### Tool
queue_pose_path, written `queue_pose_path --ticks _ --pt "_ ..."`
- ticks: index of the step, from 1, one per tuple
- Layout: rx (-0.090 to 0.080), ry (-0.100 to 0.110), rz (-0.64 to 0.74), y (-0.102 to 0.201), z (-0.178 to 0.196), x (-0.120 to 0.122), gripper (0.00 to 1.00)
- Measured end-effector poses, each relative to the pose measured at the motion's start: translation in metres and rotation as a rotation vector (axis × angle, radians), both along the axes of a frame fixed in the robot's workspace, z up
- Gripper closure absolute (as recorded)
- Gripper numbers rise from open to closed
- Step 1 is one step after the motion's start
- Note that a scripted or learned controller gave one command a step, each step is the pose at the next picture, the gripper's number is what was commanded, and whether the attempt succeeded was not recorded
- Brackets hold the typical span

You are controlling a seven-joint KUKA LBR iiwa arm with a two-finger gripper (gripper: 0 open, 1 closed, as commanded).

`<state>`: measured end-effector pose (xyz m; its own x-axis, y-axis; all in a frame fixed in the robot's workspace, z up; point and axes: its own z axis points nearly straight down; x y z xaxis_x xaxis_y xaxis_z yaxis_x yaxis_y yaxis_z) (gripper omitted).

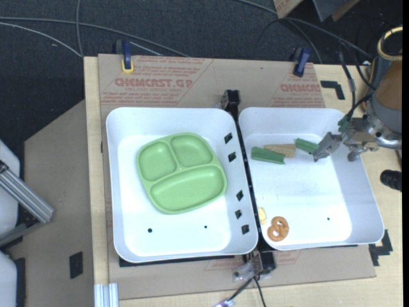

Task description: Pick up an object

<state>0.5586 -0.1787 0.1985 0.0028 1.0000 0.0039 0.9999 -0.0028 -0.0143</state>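
Observation:
In the right bin (pixel 358 229) lie a long green bar (pixel 267 155), a tan piece (pixel 282 149) touching it, and a shorter green piece (pixel 305 146) near the back. A brown pretzel (pixel 278 228) and a small yellow bit (pixel 261 215) rest by the front left corner. My gripper (pixel 335 153) hangs over the right bin's back right part, just right of the shorter green piece. Its fingers stand apart, open, with nothing between them; the left fingertip (pixel 319 153) is close to that green piece.
The left bin (pixel 128 235) holds a green divided plate (pixel 182 173). Black clips line the wall between the bins (pixel 238 171). Cables and cardboard lie behind the bench, and the arm's grey body with its orange band (pixel 387 94) stands at the right.

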Motion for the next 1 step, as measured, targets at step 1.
queue_pose_path --ticks 1 --pt "-0.003 -0.013 0.003 0.0002 0.007 0.0032 0.0"
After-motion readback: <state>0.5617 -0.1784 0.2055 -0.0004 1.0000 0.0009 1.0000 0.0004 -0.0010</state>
